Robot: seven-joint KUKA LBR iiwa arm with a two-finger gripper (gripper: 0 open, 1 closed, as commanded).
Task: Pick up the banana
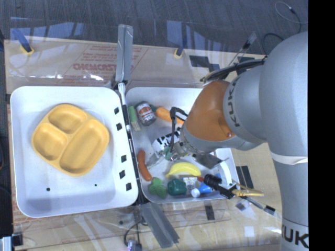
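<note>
The end effector point(175, 149), whose state cannot be told, is seen just above the banana point(184, 169) lying in the right bin point(157, 93), and the banana is judged light, smooth and curved, best gripped across its thick middle.

We record two white bins: the left bin point(26, 192) carries a mustard-yellow divided plate point(70, 138); the right bin point(157, 95) holds mixed items. The banana point(184, 168) is bright yellow. Beside it we note a red-orange sausage point(144, 165), a dark green block point(176, 187), a duller green lump point(157, 189), an orange carrot point(164, 113), and a can point(146, 113) with a red-and-white label. The arm point(272, 109) is grey with an orange band point(209, 116). The bench point(68, 56) is tan with red printing.
</note>
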